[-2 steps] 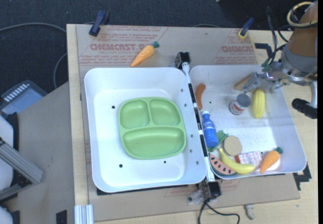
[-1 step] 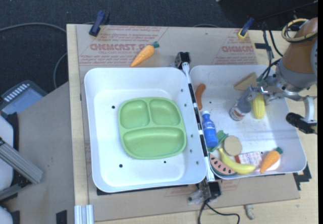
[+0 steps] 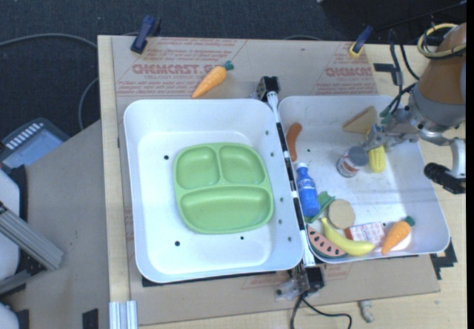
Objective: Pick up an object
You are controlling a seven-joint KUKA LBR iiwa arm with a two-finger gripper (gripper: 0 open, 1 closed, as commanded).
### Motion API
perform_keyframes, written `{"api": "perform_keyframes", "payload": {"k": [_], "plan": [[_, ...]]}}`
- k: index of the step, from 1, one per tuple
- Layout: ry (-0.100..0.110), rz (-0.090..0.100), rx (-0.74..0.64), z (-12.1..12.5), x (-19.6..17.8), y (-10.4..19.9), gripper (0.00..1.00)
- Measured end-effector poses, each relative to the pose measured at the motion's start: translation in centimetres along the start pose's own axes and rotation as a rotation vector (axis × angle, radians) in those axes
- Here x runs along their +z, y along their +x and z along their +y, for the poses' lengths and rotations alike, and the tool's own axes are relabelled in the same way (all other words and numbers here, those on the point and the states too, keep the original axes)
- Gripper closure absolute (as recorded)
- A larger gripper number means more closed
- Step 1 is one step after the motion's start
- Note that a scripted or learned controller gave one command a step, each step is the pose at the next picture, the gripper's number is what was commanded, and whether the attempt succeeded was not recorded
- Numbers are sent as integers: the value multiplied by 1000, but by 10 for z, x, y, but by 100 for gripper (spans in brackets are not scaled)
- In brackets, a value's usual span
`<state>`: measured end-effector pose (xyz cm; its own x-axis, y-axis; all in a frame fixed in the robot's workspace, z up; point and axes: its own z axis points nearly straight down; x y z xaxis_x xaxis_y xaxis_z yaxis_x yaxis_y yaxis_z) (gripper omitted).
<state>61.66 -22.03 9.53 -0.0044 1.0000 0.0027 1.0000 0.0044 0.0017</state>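
So far nothing looks lifted: every object I can make out lies on the floor of the right-hand shallow white plastic bin or on the worktop, so the pick itself is, as I judge it, not yet done.

Taking that right-hand bin as the landmark, the grey arm with its orange band reaches over its right rim, and the hand sits low over the upper middle of its floor. A small yellow corn-cob toy lies right at the hand's tip, and a short grey-and-red can lies just to that toy's left. Both seem to touch or nearly touch the hand, but I cannot tell whether either one is between its parts, nor whether the hand is spread or closed; the metal there is too small and cluttered to read.

Elsewhere in the bin, a tan wedge rests near its far wall, a blue bottle along its left wall, and a yellow banana by its near edge.

What is left: close on one object, probably the corn or the can, and raise it clear of the bin.
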Motion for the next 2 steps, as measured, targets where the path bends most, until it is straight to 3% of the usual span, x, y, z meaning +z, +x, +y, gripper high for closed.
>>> {"api": "perform_keyframes", "payload": {"k": [1, 2], "plan": [[-3, -3, 2, 52, -100, 62, 100], [3, -1, 3, 6, -113, 147, 100]]}}
